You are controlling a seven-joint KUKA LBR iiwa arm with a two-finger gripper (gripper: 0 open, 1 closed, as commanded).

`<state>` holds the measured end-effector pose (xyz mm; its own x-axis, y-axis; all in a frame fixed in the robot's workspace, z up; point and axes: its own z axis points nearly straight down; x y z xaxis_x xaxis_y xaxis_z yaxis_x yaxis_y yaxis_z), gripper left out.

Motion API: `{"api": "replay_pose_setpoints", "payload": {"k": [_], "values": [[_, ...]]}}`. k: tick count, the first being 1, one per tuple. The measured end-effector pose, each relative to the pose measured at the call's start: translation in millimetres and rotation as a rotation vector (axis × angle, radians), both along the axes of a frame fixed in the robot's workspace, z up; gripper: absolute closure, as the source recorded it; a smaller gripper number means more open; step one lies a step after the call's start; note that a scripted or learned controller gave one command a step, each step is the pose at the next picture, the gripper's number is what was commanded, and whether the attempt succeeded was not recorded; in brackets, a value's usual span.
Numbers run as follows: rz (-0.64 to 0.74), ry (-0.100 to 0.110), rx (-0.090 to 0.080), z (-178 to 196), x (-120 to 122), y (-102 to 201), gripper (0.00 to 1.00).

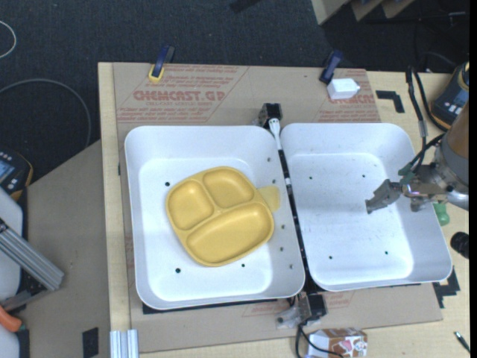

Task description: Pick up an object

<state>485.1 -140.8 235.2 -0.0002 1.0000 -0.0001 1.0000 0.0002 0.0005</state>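
A yellow divided plate [219, 215] lies flat in the left bin [141, 200], about at its middle. Well apart from it, the gripper [381, 198] hangs over the right bin [328, 200], toward its right side; whether it is open or closed, I cannot tell.

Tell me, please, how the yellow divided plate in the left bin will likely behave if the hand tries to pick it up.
The yellow divided plate looks like moulded plastic, so probably stiff and light. It lies flat and wide on the left bin, so it should slide rather than roll or tip. Its glossy, rounded rim may slip between fingers.
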Motion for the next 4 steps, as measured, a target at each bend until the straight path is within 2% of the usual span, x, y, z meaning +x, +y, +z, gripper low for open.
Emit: {"api": "replay_pose_setpoints", "payload": {"k": [1, 2, 3, 4], "values": [[0.015, -0.006, 0.004, 52, -5, 135, 0.00], [0.000, -0.003, 0.000, 59, -5, 127, 1.00], [0.006, -0.005, 0.001, 113, -5, 211, 1.00], [-0.002, -0.004, 0.000, 147, -5, 184, 1.00]]}}
